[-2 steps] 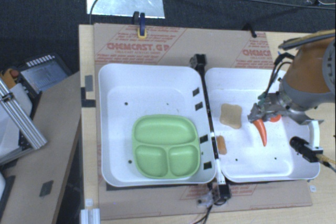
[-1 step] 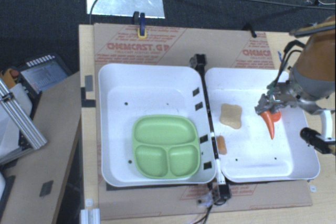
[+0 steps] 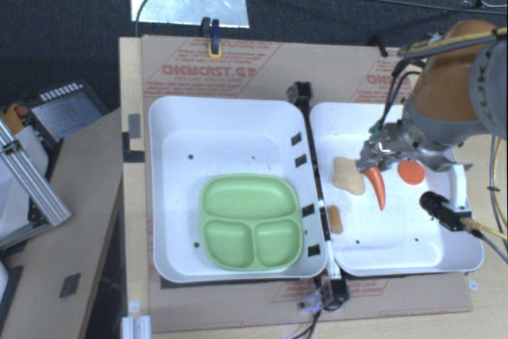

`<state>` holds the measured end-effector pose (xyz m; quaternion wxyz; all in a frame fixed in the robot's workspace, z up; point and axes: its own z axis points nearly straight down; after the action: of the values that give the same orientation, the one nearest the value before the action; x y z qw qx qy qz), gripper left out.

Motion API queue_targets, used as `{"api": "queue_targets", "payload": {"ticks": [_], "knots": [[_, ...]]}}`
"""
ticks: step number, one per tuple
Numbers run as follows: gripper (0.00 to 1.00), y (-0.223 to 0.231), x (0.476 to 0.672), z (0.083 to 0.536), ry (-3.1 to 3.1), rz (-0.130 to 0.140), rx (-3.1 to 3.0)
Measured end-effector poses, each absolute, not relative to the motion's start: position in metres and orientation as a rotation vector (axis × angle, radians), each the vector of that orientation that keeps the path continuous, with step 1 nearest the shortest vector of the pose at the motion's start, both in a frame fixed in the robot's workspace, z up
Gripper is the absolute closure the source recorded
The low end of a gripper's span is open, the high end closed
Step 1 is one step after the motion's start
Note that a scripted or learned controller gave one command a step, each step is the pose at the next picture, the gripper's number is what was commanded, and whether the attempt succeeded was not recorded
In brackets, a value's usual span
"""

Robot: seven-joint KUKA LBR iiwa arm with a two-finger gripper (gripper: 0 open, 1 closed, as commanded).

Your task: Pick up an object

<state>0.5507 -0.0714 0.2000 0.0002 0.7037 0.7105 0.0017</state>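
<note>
Green tray [image 3: 251, 220] sits left of the carrot [image 3: 376, 186]. Gripper [image 3: 375, 163] hangs at the carrot's top end, beside a beige piece [image 3: 348, 175]; whether it grips I cannot tell. Best lift straight, slowly, keeping clear of that piece.

Green tray [image 3: 251, 220], white bins [image 3: 226, 119], orange-red chili [image 3: 377, 186], beige piece [image 3: 348, 175].

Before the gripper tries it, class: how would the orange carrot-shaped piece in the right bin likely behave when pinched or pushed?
The orange carrot-shaped piece looks like smooth moulded plastic, so probably stiff and light. Its round, tapering body may squirt out of a pinch near the tip, or pivot and roll if nudged. It lies beside the beige piece, which could get bumped too.
</note>
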Motion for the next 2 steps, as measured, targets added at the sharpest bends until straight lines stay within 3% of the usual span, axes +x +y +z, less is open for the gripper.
{"api": "queue_targets", "payload": {"ticks": [2], "knots": [[1.00, 0.030, 0.577, 0.209, 2.232, 0.006, 2.210]]}}
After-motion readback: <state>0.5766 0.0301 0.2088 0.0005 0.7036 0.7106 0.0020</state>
